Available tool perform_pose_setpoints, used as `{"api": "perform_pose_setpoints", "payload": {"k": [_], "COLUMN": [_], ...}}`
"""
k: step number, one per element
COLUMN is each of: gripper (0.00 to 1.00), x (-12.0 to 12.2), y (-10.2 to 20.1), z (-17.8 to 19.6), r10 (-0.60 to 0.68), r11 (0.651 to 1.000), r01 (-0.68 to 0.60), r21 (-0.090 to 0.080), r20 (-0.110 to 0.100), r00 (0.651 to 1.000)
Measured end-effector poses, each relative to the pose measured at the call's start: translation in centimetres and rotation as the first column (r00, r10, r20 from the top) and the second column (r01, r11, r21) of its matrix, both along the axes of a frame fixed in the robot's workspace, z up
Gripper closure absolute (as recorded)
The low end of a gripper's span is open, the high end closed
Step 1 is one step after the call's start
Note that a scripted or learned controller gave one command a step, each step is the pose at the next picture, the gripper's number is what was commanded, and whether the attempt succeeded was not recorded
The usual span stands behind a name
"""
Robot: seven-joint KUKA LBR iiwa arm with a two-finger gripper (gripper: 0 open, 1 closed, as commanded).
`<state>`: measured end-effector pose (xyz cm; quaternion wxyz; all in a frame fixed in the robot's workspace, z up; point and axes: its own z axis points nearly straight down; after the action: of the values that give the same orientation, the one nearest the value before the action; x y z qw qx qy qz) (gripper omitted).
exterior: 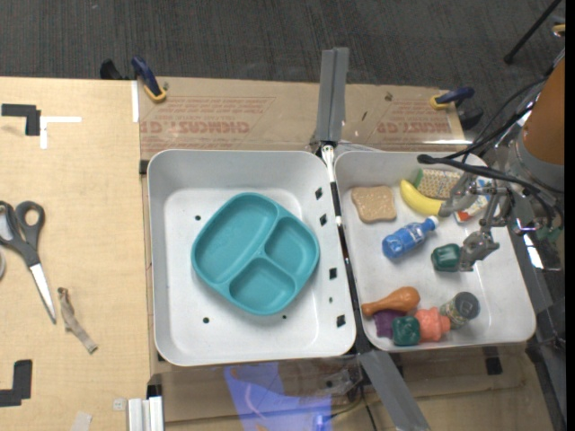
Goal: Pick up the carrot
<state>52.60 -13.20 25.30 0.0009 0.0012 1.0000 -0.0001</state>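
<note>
Camera view: carrot point(392, 302) lies untouched at the near left of the right bin point(512, 281), beside a green block point(405, 330) and a pink toy point(433, 323). Gripper point(478, 244) hangs over the bin's right side, by a dark green toy point(446, 258), well apart from the carrot; whether it holds anything, cannot tell. Approach, grasp and lift all remain.
</note>
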Motion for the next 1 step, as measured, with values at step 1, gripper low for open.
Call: {"api": "perform_pose_setpoints", "payload": {"k": [1], "gripper": [0.00], "x": [-1.29], "y": [3.35], "z": [-10.72], "r10": [0.221], "r11": [0.975], "r01": [-0.221], "r21": [0.000], "r20": [-0.001], "r00": [0.975]}}
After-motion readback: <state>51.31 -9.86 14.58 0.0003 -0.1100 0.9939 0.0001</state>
